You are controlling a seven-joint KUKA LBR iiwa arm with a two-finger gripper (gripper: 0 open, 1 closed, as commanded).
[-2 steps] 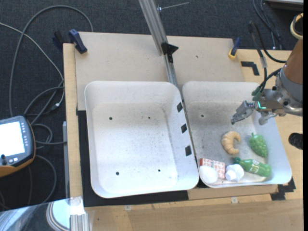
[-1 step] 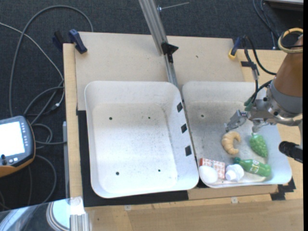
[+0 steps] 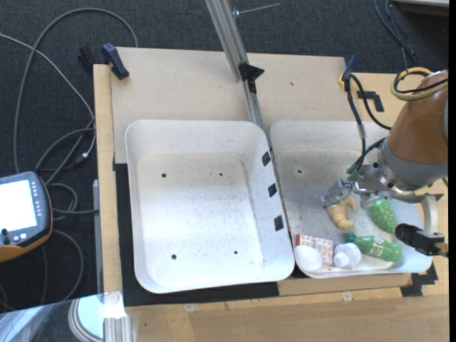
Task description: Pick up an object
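Hovering metal hand [image 3: 340,193], grip state unclear, beside knobbly tan pastry [image 3: 343,212] in speckled right bin [image 3: 313,148]

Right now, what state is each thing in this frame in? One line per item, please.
end effector: down in the right bin, beside the tan piece.
tan piece: lying on the bin floor.
green bottle: lying on its side, white cap pointing left.
green bumpy object: resting partly under the arm.
red and white packet: lying flat against the front wall.
right bin: holds all the objects.
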